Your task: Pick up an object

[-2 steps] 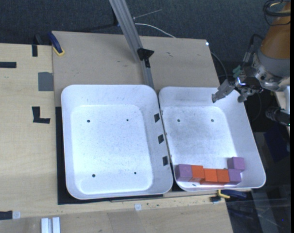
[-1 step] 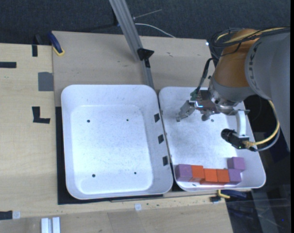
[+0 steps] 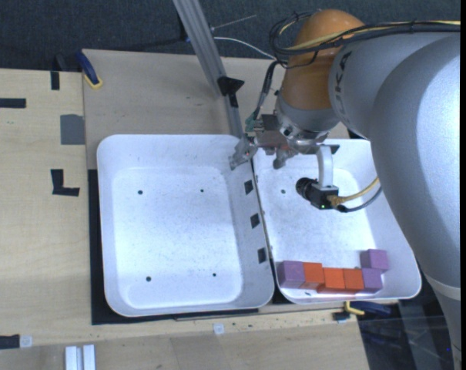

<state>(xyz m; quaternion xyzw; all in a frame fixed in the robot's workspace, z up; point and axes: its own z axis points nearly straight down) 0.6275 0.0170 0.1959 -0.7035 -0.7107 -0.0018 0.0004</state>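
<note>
Two white bins [image 3: 109, 156] sit mid-frame. Purple and orange blocks [image 3: 333, 274] line the right bin's lower edge. Above them, the gripper [image 3: 262, 154] hangs with fingers spread, holding nothing.

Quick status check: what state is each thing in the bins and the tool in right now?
Tool: above the bins' shared top edge, nothing visibly held.
Purple and orange blocks: packed in a row against the right bin's near wall, untouched.
Right bin: holds the blocks.
Left bin: flat on the bench.
</note>
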